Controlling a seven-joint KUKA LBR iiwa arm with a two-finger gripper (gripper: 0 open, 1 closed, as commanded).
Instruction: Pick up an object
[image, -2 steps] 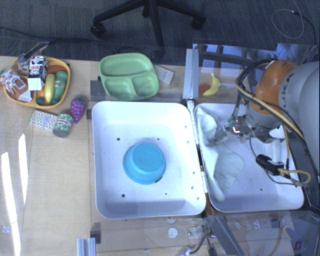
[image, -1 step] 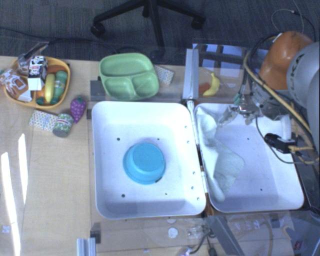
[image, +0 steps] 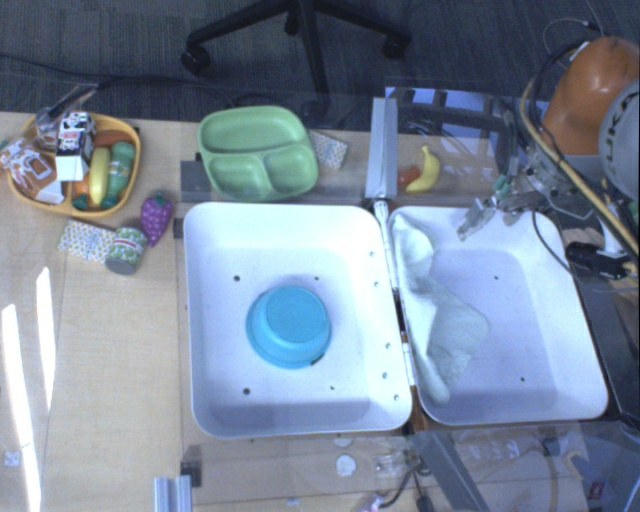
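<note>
A blue bowl (image: 290, 325) lies upside down in the middle of the left bin (image: 215, 400). A crumpled white cloth (image: 438, 305) lies along the left side of the right bin (image: 560, 390). My gripper (image: 478, 217) hangs over the right bin's far edge, up and to the right of the cloth and apart from it. Nothing shows in it. The arm's orange band (image: 585, 90) is at the top right.
Behind the left bin stands a green divided tray (image: 255, 152). A toy banana (image: 426, 168) lies behind the right bin. At the far left are a yellow bowl of toy food (image: 75, 165), purple grapes (image: 154, 216) and a small can (image: 125, 250). Cables (image: 590, 255) hang along the right bin's right side.
</note>
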